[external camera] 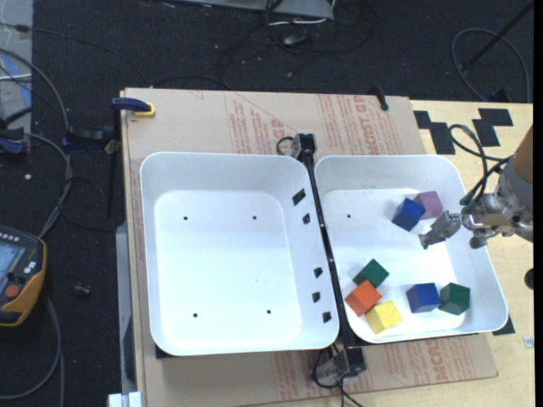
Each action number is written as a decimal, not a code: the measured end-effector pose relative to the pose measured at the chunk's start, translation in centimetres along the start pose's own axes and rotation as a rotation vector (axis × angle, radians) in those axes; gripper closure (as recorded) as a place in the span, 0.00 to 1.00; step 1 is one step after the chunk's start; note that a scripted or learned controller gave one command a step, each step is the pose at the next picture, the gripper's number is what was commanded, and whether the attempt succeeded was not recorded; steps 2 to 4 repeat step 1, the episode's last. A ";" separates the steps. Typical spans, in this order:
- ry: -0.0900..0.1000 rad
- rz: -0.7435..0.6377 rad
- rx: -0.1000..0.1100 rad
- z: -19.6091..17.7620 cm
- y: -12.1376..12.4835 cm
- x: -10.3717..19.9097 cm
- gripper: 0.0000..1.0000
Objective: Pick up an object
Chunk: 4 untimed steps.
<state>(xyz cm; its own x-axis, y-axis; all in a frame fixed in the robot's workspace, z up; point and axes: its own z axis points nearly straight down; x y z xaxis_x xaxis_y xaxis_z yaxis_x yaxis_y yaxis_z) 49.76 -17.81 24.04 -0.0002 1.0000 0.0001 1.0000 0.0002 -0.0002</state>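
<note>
You see the gripper (443, 227) at the right side of the frame, over the right bin (373, 170); nothing sits between its fingers, and you cannot tell whether they are apart or together. Just up-left of it: blue cube (408, 214) touching purple cube (430, 202). Lower centre of that bin: green cube (371, 273), orange cube (363, 297), yellow cube (384, 315), clustered. Lower right: second blue cube (422, 297) beside dark green cube (456, 298). Left bin (161, 176) on the cardboard-topped bench (221, 117).

Cardboard-topped bench (254, 117) with two white bins (170, 176) side by side
</note>
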 end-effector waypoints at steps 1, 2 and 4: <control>-0.003 -0.001 -0.013 13.2 0.3 2.3 0.00; -0.003 -0.001 -0.013 13.2 0.3 2.3 0.00; -0.003 -0.001 -0.013 13.2 0.3 2.3 0.00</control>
